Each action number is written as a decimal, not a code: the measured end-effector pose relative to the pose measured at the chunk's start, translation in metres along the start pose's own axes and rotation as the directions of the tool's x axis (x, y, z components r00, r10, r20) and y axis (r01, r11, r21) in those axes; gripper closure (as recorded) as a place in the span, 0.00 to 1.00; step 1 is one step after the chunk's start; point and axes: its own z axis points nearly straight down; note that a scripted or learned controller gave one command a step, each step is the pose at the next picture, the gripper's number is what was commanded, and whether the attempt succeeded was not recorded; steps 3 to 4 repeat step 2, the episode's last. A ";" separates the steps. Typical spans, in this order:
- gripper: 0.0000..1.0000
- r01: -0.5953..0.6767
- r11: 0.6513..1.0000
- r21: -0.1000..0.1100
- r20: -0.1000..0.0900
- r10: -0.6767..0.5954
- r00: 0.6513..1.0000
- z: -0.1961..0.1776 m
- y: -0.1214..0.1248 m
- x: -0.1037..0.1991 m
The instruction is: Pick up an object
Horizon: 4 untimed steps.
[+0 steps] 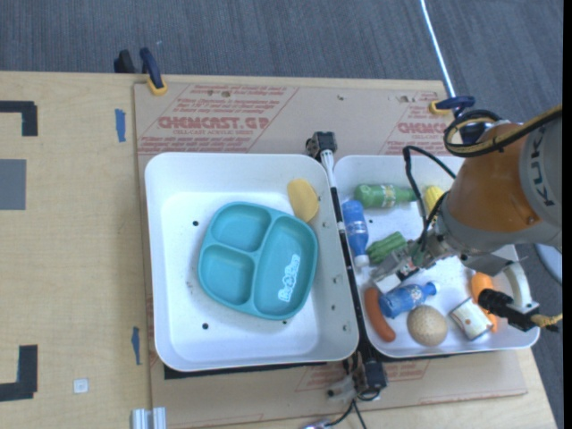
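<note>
In the left bin (170,266) (glossy white), a three-compartment teal tray (257,260).

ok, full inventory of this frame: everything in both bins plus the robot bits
shallow white plastic bins: 2, white, side by side on the bench
teal divided plastic plate: 1, teal, left bin, centre
yellow oval toy: 1, yellow, left bin, back right corner
green plastic bottle: 1, green, right bin, back
blue plastic bottles: 2, blue, right bin, one by the left wall, one at the front
orange-red sausage-shaped toy: 1, right bin, front left
tan round ball: 1, tan, right bin, front
grey arm with orange band: 1, over right bin
hand: 1, low in right bin among the items
</note>
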 end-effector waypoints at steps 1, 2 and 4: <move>1.00 -0.001 1.000 -0.006 0.003 0.001 1.000 -0.012 0.002 -0.001; 1.00 0.052 0.998 0.026 -0.016 -0.052 0.999 -0.129 0.023 0.029; 1.00 0.052 0.998 0.026 -0.016 -0.052 0.999 -0.129 0.023 0.029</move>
